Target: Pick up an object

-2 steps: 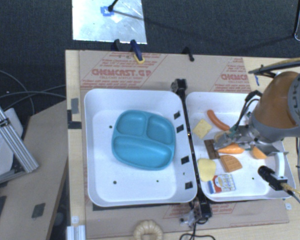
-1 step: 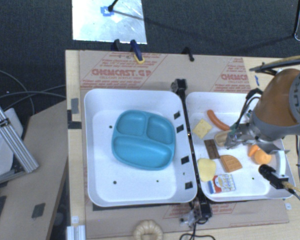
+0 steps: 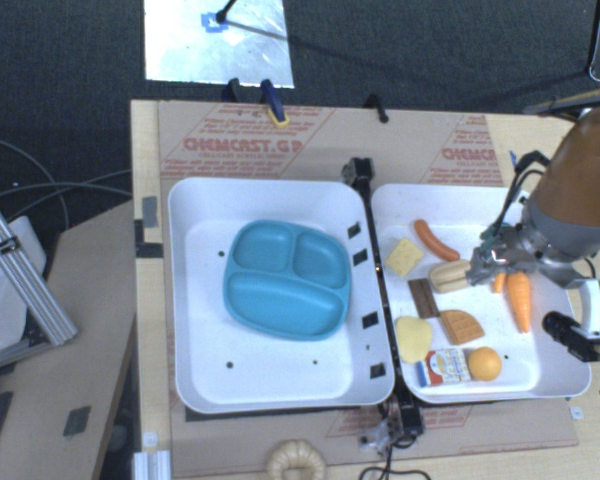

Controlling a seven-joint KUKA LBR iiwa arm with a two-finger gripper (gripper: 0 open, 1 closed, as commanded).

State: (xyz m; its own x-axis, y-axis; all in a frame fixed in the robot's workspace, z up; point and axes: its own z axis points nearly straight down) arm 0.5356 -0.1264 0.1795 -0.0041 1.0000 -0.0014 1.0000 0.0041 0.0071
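Pincer (image 3: 483,260) sits low in the right bin (image 3: 555,376), over a tan bread roll (image 3: 446,275); whether it grips, I cannot tell. Best to lift straight, clear of the carrot (image 3: 519,301) just beside.

This is looking like a robotics lab rather than a kitchen. Two white bins (image 3: 280,393) are sitting on a cardboard-covered bench (image 3: 310,133) over dark carpet (image 3: 60,58), with black cables (image 3: 40,183) trailing across the floor. An aluminium frame rail (image 3: 25,278) is standing at the left, and toy food such as a plastic carrot (image 3: 520,301) is lying beside a blue divided plate (image 3: 288,278).
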